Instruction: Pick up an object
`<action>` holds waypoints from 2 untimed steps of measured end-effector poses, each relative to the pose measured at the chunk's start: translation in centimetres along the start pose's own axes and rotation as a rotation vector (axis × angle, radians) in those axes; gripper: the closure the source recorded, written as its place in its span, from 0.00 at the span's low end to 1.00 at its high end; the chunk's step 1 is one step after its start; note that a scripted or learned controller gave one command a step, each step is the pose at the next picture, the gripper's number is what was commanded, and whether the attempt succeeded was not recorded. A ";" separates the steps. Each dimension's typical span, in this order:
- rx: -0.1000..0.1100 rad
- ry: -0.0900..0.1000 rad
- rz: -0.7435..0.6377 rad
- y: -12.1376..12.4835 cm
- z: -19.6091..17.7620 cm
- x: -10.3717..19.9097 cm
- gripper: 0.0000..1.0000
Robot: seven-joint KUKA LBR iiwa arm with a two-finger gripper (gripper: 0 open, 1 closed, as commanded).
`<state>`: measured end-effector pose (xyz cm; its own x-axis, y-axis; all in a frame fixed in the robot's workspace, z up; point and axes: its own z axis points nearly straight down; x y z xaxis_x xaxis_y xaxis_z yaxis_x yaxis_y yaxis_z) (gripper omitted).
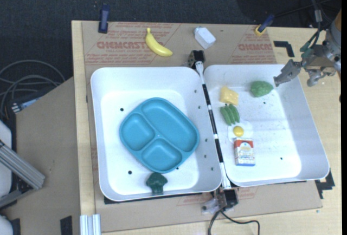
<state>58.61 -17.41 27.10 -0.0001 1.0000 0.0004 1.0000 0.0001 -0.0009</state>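
Observation:
The right bin point(303, 136) holds a green leafy lump point(261, 88), a yellow block point(229, 96), a green pepper-like piece point(230, 114), a small yellow ball point(238, 131) and a red and white box point(244, 151). My gripper point(298, 78) hangs over the bin's far right corner, just right of the green lump. It is open, its fingers spread wide with nothing between them.
The left bin point(108, 93) holds a blue divided plate point(158, 134) and a dark green broccoli piece point(156, 182) at its near edge. On the bench behind the bins lie a banana point(157, 44) and a white block point(205, 37).

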 end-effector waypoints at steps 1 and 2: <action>0.003 0.002 -0.001 5.3 10.5 4.3 0.00; 0.000 0.000 0.000 0.9 17.5 7.4 0.00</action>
<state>59.48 -10.03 9.62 0.0000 1.0000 0.0007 1.0000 0.0000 -0.0004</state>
